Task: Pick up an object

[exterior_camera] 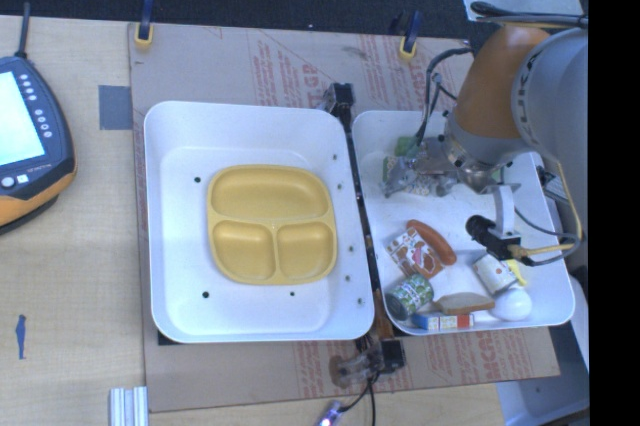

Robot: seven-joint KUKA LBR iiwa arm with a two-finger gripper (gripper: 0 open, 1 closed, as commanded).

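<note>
**Small objects heaped in the right bin, arm low over its far end**

Nearest the camera, along the 6 o'clock edge of the right bin (pixel 558 312), lie a flat blue-and-red item (pixel 440 321), a tan wedge (pixel 462 301), a white egg shape (pixel 512 305) and a green-patterned round object (pixel 410 295). Just toward 12 o'clock from these rest a red-and-white packet (pixel 412 253) with a brown sausage-like piece (pixel 432 241) touching its 3 o'clock side, and a small white cylinder (pixel 493 271) with a yellow tip beside it.

At the bin's 12 o'clock end the hand (pixel 415 172) hangs low over a greenish, grey cluster that is too blurred to name. Whether its fingers are spread or closed cannot be told, nor whether anything sits between them. The grey arm (pixel 545 84) with its orange band (pixel 492 79) enters from 3 o'clock, cables trailing beside it.

At 9 o'clock of this bin, the left bin (pixel 170 214) carries a yellow divided tray (pixel 271 222) with three compartments. Both bins sit on brown cardboard (pixel 240 64) on the tabletop (pixel 70 294). A control pendant (pixel 28 139) lies at the far 9 o'clock edge.
</note>
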